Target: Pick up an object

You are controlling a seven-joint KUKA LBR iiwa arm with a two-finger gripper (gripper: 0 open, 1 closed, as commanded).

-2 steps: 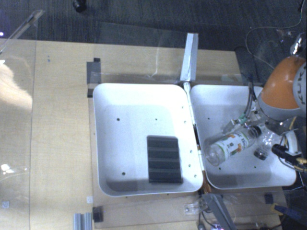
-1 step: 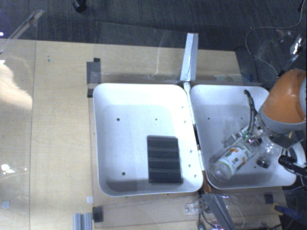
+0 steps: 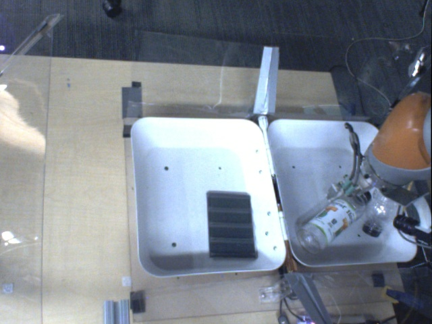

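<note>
1. The bottle (image 3: 329, 223) is clear plastic with a white label that carries green and orange print; it lies on its side in the right bin (image 3: 304, 154), toward that bin's 6 o'clock edge.
2. Its long axis runs from about 8 o'clock to 2 o'clock, and which end bears the cap I cannot tell.
3. The gripper (image 3: 356, 193) sits at the bottle's 2 o'clock end, touching or just beside it; whether it is open or closed I cannot tell.
4. The arm (image 3: 403, 140), grey with an orange band, reaches in from 3 o'clock.
5. A black ribbed block (image 3: 231, 225) lies flat in the left bin (image 3: 175, 140), toward 5 o'clock there.
</note>
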